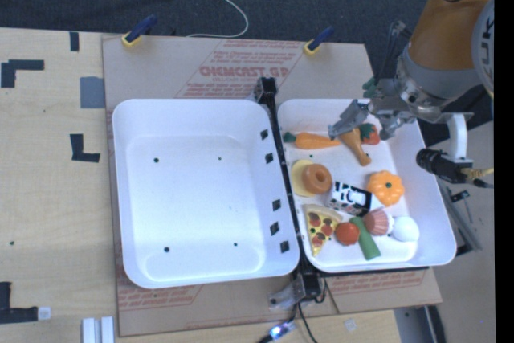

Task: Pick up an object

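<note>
Worktop (48, 173) carries two white bins side by side. Left bin (193, 189) sits beside right bin (430, 249), landmark here. Arm (454, 20) reaches over right bin's far edge. Hand (363, 118) hangs low over bin's far part, fingers spread, grasping nothing. Inside bin: carrot (313, 141) just beside hand; doughnut (316, 177) mid-bin; pumpkin (386, 188) toward right wall; pizza slice (320, 227), tomato (347, 234), white ball (404, 230) along near edge.

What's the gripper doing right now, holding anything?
Gripper: over the right bin, above the carrot; open or shut cannot be told, nothing visibly held.
</note>
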